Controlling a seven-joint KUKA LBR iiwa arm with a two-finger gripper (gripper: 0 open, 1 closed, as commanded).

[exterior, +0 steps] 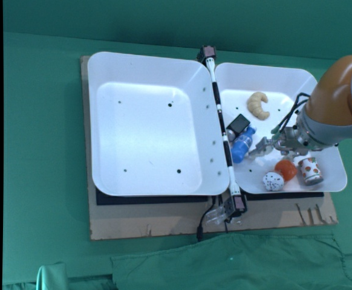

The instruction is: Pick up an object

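Spotted white ball (273, 181) near the right bin's (285, 77) front edge — end effector (262, 147) spread beside the blue bottle (242, 145).

"KU" on the arm (351, 95)

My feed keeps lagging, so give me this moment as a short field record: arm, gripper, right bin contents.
arm: grey with orange band, reaching in over the right white bin
gripper: low beside the blue plastic bottle
right bin contents: tan croissant, small black box, blue bottle, orange ball, white speckled ball, red-and-white can
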